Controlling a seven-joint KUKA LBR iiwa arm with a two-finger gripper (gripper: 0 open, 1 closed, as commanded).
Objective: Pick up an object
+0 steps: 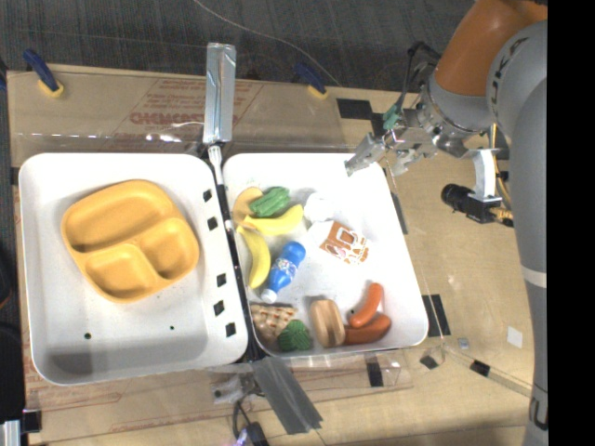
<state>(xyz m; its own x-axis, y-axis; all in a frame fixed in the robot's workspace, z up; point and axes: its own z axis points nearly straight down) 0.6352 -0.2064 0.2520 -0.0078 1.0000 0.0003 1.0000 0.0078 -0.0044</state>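
White plastic bins sit side by side before us on the counter (465,277), and we start at the near edge. At the near rim of the right bin (402,291) we see a green broccoli piece (296,336) beside a tan waffle-patterned piece (271,319), then a hot dog bun (326,322) and a red-and-orange sausage (368,314) toward the near right corner. A little farther in, a blue and white bottle (283,269) lies tilted, just beside a yellow banana (257,256) along the divider side. To the right of the bottle, apart from it, rests a small orange and white packet (343,243). Beyond these a second yellow banana-like piece (279,221) lies touching a green vegetable (271,201), with a pale whitish item (319,207) just beside them.

The left bin (37,277) holds a yellow divided tray (130,238), sitting toward its far half.

Farthest off, at the far right corner of the right bin, the grey arm (521,82) with its orange band reaches in, and its pincer (364,159) hangs above the bin's far rim. We see nothing between its tips, and every toy lies in the bin apart from it. We cannot tell how far it is open.
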